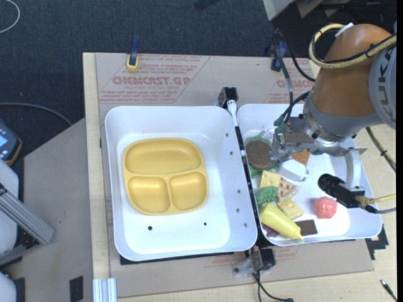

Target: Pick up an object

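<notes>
the arm (343, 74) hangs over the right bin (362, 228), its jaws low among the clutter near the brown disc (257, 153) and a white block (292, 170); i cannot tell how they stand or whether they hold anything. the items sit packed: a yellow piece (280, 221), a pink ball (325, 207). best to descend straight on one piece, clear of its neighbours. the yellow tray (165, 173) lies in the left bin (119, 168).

Smooth, glossy white plastic bins (119, 168) sit on a matt brown board (170, 77); the yellow tray (165, 173) looks satin plastic, the arm's orange band (346, 74) shiny.
</notes>
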You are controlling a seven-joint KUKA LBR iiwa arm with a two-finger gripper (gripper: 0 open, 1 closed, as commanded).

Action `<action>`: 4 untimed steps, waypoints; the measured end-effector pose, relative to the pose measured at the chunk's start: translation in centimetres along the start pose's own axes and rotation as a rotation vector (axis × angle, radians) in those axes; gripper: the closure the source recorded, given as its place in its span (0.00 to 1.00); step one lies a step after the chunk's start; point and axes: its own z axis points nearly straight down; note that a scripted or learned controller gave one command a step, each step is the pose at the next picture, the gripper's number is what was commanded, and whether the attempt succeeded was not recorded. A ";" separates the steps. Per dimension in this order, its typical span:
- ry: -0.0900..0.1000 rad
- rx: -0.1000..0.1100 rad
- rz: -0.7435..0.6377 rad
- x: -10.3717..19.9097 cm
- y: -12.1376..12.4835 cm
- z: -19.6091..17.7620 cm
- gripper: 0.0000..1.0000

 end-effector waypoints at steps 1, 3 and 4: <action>-0.003 -0.005 0.002 0.2 1.6 0.6 1.00; -0.002 0.000 0.005 -1.0 0.0 1.2 1.00; -0.003 -0.007 0.001 -0.2 1.5 0.2 1.00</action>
